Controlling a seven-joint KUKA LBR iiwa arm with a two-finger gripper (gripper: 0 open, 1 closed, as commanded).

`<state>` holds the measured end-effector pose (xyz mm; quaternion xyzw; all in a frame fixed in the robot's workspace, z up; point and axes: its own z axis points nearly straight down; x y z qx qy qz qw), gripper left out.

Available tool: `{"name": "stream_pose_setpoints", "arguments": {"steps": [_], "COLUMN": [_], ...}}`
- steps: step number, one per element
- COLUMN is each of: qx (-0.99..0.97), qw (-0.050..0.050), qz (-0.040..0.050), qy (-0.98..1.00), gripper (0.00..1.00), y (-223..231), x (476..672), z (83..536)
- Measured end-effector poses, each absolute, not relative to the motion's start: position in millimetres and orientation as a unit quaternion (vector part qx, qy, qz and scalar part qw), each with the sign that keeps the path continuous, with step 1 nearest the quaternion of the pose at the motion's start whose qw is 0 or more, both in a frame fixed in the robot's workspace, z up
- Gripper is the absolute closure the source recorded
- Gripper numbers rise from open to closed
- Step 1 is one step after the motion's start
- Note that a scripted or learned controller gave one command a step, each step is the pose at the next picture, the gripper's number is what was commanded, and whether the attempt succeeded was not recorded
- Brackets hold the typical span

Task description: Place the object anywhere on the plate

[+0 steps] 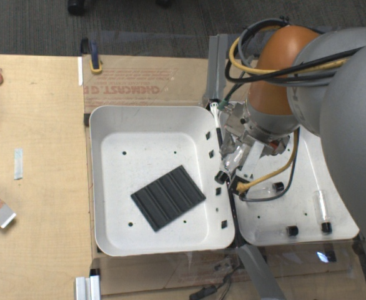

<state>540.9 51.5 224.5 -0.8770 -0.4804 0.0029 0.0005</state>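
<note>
From my remote station I saw the grey arm (339,86), with its orange band (283,61), reaching in from the right and hanging over the seam between the two white bins. The gripper (232,167) sat low above the left rim of the right bin (308,230), just beside the right wall of the left bin (102,180). I could not tell how its jaws stood; the wrist body and a loop of yellow cable (276,174) covered them from above, and I saw nothing clearly caught between them.

The only loose thing in the bins that I could make out was a dark ribbed plate (168,197), a flat rectangle lying turned at an angle on the floor of the left bin, somewhat toward the bin's near right corner and clear of all four walls. It lay near the gripper but apart from it, with the bin wall between them.

In the right bin, near its near edge, two small black marks (292,231) showed on the floor, and a pale, clear cylinder-like piece (321,204) lay close to the right side. I could not tell what that piece was.
</note>
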Motion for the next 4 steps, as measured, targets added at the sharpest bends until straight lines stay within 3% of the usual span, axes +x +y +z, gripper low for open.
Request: {"name": "stream_pose_setpoints", "arguments": {"steps": [1, 2, 3, 4], "qx": [-0.761, -0.761, -0.818, -0.866], "qw": [0.001, 0.001, -0.001, -0.001], "qz": [0.0029, 0.0028, 0.0023, 0.0020], "qy": [-0.648, -0.648, -0.576, -0.500], "gripper": [1.00, 0.00, 0.00, 0.00], "y": [125.8, 125.6, 136.0, 193.6], "x": [548.1, 548.2, 614.0, 656.6], "z": [189.5, 189.6, 190.6, 216.3]}}
